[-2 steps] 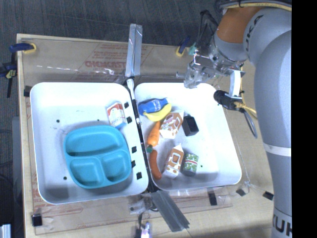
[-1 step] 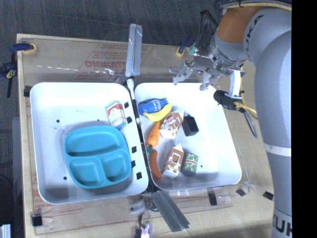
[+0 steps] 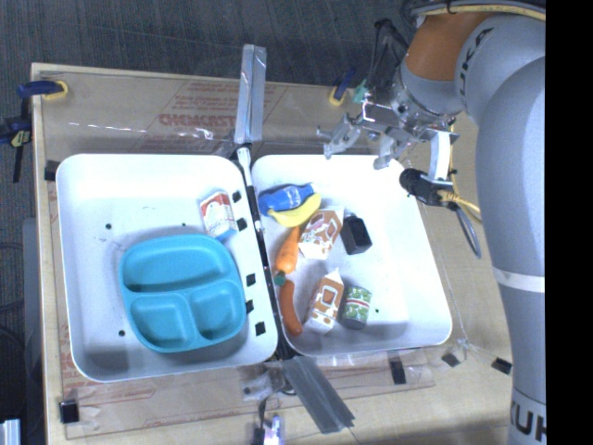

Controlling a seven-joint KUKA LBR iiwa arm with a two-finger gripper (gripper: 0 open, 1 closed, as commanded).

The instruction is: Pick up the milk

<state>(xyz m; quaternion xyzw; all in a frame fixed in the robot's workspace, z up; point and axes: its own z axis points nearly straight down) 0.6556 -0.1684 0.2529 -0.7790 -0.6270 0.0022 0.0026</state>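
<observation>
Task not started yet. Gripper [image 3: 363,146] hangs over back rim of right bin [image 3: 417,248], fingers spread, nothing btwn them. Milk carton [image 3: 216,213] sits in left bin [image 3: 83,248], just behind blue tray [image 3: 181,290]. Reach, grab, lift all left.

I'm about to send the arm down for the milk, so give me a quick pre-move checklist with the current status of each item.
1. Gripper free of any load: ok, nothing shows between its fingers.
2. Gripper over the right bin: not ok, it hovers at the bin's far rim, apart from the items.
3. Which carton is the milk: cannot tell; three cartons look alike, one in the left bin, two in the right.
4. Room around the right-bin cartons: not ok; the carrot, black block and can sit close against them.
5. Left-bin carton access: ok, it lies beside the blue tray, top exposed.
</observation>
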